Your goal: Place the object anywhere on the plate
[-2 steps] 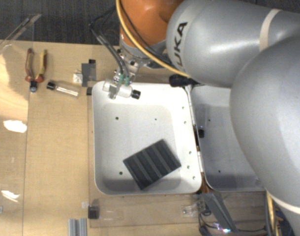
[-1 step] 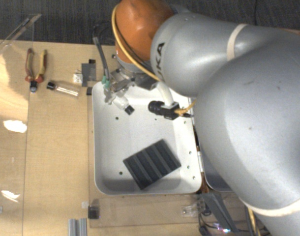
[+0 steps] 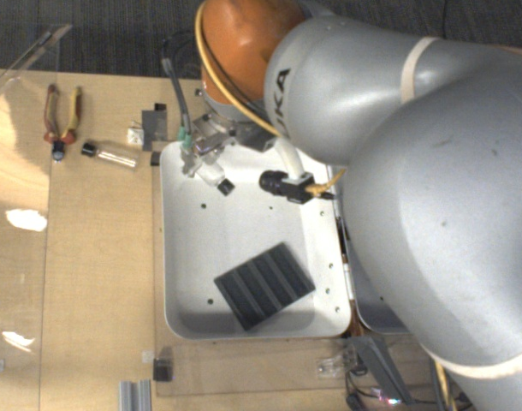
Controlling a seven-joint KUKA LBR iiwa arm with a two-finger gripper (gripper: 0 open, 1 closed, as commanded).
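**In the white bin's far corner, a long carry with little margin**

At the near end of the white bin [image 3: 170, 255] lies the dark ribbed plate [image 3: 263, 285], flat on the bin's floor and turned at an angle to its walls. Towards the bin's far left corner sits a small dark piece [image 3: 225, 187], which I take to be the task's object. It rests on the bin's floor just beside the claw [image 3: 199, 157], not on the plate and well apart from it.

The claw hangs over that far left corner, close to the bin's wall. Whether it is apart or together I cannot tell, and nothing is visibly in its grip.

The risks as I judge them:
- A grasp so near the bin's wall may clip the rim or nudge the piece away.
- A piece this small could slip out on the way across the bin, or roll off the plate's ribs.

The grey arm [image 3: 398, 144] comes in over the bin's right side, its orange band [image 3: 244, 24] above the bin's far edge, wrist bent down into the corner.

Beyond the bin's left wall, on the bench [image 3: 90, 272], lie a clear vial [image 3: 115, 154] and red-handled pliers [image 3: 62, 116].
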